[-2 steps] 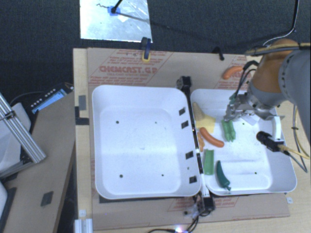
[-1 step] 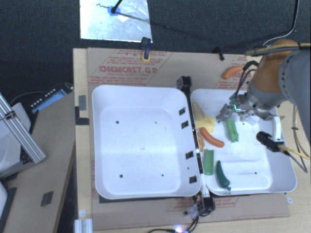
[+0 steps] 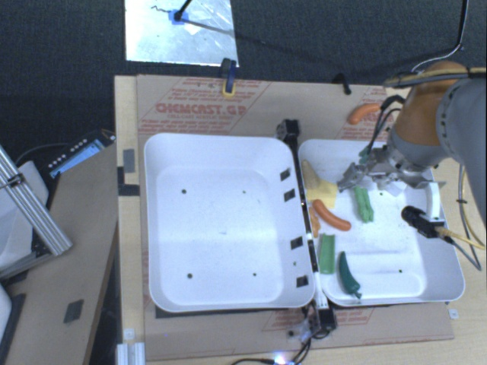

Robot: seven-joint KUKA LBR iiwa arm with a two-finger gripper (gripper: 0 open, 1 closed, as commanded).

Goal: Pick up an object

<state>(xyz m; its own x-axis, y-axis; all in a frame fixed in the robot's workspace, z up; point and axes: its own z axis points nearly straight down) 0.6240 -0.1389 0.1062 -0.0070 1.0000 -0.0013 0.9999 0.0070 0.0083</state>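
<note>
Camera view, read from the left: the left bin [image 3: 221,226] sits at the left of the desk [image 3: 198,101] with only a few dark specks on its floor, presumably kept free as the place where picked things get dropped. Between it and the right bin [image 3: 396,272], black clips [image 3: 288,175] run along the shared rim, likely to keep the two from sliding apart. Red print on the cardboard under the bins is too blurred for me to read with confidence.

The right bin carries my candidates. Nearest the divider lies a yellow piece [image 3: 319,187], then an orange sausage [image 3: 332,217] just below it, a light green block [image 3: 327,252] and a dark green pepper [image 3: 348,274] toward the front. A green pod [image 3: 364,204] lies further right, and my gripper [image 3: 364,175] hangs just above its upper end. I judge the pod is my target, since it lies apart from the others and offers a clean approach. Whether my fingers are spread or pressed together I cannot tell; nothing visibly sits between them. Another orange sausage [image 3: 364,113] rests on the cardboard beyond the bin's far rim.
</note>
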